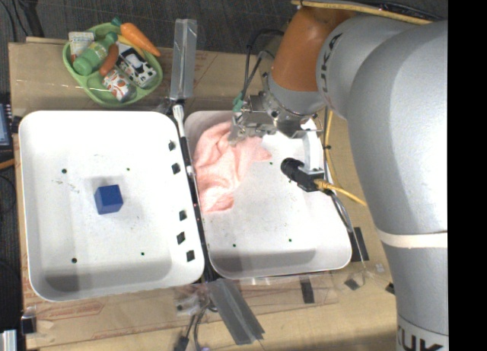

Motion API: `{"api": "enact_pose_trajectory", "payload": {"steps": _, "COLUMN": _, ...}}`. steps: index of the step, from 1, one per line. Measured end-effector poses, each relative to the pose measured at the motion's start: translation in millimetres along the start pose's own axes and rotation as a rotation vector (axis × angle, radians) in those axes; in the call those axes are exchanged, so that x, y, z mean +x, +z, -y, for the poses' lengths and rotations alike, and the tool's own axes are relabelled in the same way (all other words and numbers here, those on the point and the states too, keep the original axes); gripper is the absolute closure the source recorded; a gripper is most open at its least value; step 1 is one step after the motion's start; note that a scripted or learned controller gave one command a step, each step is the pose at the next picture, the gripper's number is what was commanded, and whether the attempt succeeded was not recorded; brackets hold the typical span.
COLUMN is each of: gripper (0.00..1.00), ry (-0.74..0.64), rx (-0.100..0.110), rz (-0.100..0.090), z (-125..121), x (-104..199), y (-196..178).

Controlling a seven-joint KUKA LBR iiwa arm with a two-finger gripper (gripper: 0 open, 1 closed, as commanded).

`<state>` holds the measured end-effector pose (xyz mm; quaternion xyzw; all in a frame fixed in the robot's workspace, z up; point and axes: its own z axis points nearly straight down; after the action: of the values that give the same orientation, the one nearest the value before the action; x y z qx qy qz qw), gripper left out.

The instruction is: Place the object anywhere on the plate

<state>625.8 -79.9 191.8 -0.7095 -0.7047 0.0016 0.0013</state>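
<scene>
- Camera view: arm [380,75] enters from the right, orange band above wrist, reaching over the right bin [327,254]
- Gripper [242,130] sits at the far end of the right bin, on the upper edge of the pink cloth [221,167]
- Finger state: cannot tell, tips lost against the cloth
- Cloth lies crumpled in the right bin's far left part, against the divider
- Blue cube [109,199] rests in the left bin [46,281], left of centre, well apart from the gripper
- Green bowl [80,75] of toy food stands on the bench beyond the left bin
</scene>
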Motion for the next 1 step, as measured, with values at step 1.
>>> {"api": "enact_pose_trajectory", "payload": {"steps": 1, "gripper": 1.0, "ry": -0.007, "rx": 0.0, "rz": -0.001, "z": 0.2, "x": 0.1, "y": -39.3}}
